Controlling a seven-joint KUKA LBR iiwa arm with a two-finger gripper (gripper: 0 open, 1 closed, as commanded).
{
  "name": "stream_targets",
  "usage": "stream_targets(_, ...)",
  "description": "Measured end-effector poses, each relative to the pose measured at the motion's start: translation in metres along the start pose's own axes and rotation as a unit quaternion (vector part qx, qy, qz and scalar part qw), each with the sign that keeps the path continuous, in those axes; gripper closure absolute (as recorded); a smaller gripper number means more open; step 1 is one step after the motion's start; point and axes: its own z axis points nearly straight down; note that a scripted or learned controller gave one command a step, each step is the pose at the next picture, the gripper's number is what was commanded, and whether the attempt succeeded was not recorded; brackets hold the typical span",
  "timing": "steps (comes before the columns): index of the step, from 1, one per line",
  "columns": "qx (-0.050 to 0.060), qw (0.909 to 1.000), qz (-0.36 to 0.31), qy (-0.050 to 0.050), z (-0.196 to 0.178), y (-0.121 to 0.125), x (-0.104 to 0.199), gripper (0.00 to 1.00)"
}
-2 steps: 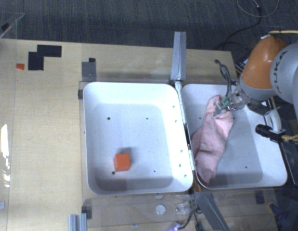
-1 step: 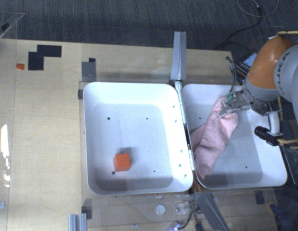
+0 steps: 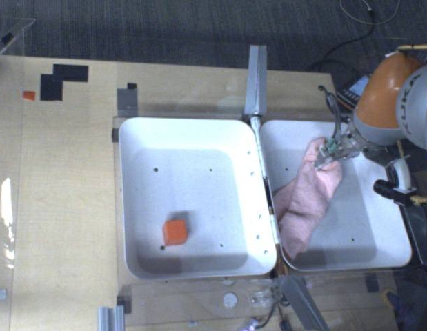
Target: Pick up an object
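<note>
Over the right bin (image 3: pixel 379 250), the gripper (image 3: pixel 332 152) sits at the upper end of a pink cloth (image 3: pixel 306 202). A corner of the cloth appears pinched between the fingers (image 3: pixel 328 158) and pulled up toward them, so I read the gripper as clenched on the fabric; the contact is small in this view, so that reading is tentative. The cloth stretches from the gripper down and left in a long drape, and its lower part rests against the divider between the bins and on the bin floor. That drawn-out shape suggests a lift from one corner, with the bulk hanging under its own weight and not yet clear of the bin.

Containers:
- Right bin: holds the pink cloth, the object in hand for the pick. Its floor to the right of the cloth is bare white.
- Left bin (image 3: pixel 141 185): holds one small orange block (image 3: pixel 175 232), lying flat near the front-left area, well apart from the cloth and from the arm (image 3: pixel 389 102). Untouched.

The arm enters from the right, its orange band above the wrist, and leans in over the back-right part of the right bin.

Judgement: pick is under way, not complete. Risk: a thin corner hold on soft fabric may slip as more of the weight comes off the floor.
</note>
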Motion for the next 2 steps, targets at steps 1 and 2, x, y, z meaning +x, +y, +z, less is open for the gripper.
stream_targets(1, 0.000, 1.0000, 0.000, 0.000, 0.0000, -0.0001, -0.0001, 0.00)
stream_targets(2, 0.000, 1.0000, 0.000, 0.000, 0.0000, -0.0001, -0.0001, 0.00)
